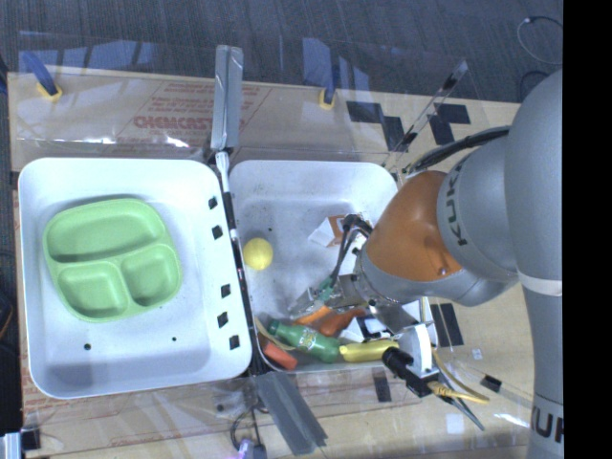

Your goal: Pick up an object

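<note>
- My table (402, 103) is tan, with a clear plastic sheet over its far part.
- Two shallow white bins sit side by side on it: the left bin (38, 352) and the right bin (287, 180).
- Black tape strips (368, 113), I think, lie near the far right.

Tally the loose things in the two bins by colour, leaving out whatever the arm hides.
Light green: 1, the divided tray
Yellow: 2, the ball and the banana-like piece
Dark green: 1, the long piece
Orange: 1, the carrot-like piece
Total: 5
</note>
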You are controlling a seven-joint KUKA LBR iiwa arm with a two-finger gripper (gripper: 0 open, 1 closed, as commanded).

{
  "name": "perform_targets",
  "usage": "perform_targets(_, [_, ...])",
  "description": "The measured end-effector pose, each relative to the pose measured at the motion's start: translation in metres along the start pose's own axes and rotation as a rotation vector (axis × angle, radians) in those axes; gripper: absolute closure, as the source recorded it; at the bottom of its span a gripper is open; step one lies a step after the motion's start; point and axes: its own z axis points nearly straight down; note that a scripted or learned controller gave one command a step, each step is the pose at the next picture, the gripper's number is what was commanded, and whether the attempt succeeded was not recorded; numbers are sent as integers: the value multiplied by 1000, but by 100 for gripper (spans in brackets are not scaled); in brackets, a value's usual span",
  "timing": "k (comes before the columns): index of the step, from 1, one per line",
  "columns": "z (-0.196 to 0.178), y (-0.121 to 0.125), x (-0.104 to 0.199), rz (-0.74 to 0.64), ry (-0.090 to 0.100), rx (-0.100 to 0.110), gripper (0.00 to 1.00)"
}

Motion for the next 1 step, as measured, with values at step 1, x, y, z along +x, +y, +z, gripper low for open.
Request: perform_targets(1, [-10, 1, -1, -4, -1, -1, 100])
